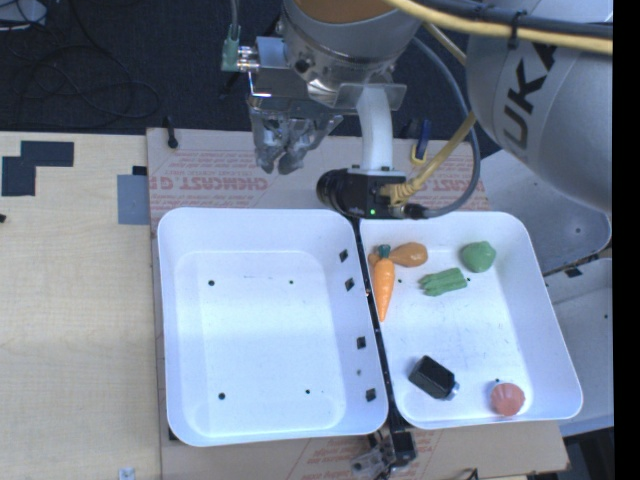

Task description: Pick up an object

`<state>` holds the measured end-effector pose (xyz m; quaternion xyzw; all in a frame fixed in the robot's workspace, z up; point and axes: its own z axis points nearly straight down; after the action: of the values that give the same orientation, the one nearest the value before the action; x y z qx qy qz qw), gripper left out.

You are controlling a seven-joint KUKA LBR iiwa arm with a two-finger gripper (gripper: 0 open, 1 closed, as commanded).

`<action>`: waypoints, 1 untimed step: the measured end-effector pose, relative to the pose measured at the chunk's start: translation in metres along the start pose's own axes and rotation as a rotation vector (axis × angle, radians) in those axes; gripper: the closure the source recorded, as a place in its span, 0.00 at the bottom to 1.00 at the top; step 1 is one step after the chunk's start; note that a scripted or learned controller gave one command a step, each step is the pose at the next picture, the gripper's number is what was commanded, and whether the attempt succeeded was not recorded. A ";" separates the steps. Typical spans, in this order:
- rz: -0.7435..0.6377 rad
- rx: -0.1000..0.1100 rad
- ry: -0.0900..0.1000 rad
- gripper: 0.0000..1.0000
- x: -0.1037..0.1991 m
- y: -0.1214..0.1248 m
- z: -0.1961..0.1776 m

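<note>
My gripper [285, 153] hangs high above the back edge of the left bin [190, 268], with nothing between its fingers, which stand close together. The right bin [540, 308] holds the objects. An orange carrot [382, 286] lies along its left wall. An orange-brown pear-shaped piece [408, 256] sits beside the carrot's top. A green lumpy piece [478, 256] rests at the back right. A green pod [442, 282] lies near the middle. A black block [433, 377] sits at the front, and a pink-orange ball [507, 398] lies in the front right corner.
The grey arm [540, 78] with yellow cable reaches in from the upper right. A black camera mount [360, 193] stands at the back where the two bins meet. A cardboard sheet [200, 178] lies under the bins on the wooden bench.
</note>
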<state>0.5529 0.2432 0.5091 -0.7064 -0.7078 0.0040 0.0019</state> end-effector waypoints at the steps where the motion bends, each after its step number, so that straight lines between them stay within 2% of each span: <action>1: -0.001 0.002 -0.001 1.00 0.000 -0.080 0.039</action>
<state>0.4721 0.2432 0.4707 -0.7059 -0.7082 0.0050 0.0023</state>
